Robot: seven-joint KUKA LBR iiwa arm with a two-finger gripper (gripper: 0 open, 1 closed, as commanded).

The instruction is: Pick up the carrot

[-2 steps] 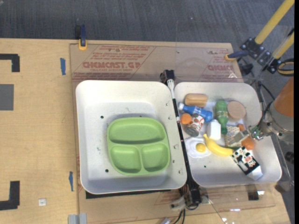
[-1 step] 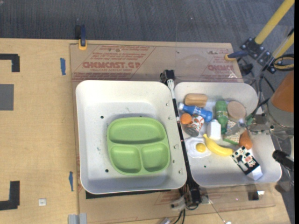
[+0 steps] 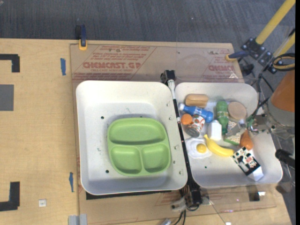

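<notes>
While the gripper [image 3: 255, 124], grip unreadable, hangs by the carrot [image 3: 246, 139] | descend squarely | avoid banana [image 3: 218, 147]

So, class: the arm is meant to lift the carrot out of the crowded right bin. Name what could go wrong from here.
1. The carrot lies tight among the banana, a black-and-white carton and a green bottle, so the tool may knock or grab a neighbour.
2. The carrot sits near the right bin's far side, close under the arm, so a slanted approach could slip off it.
</notes>
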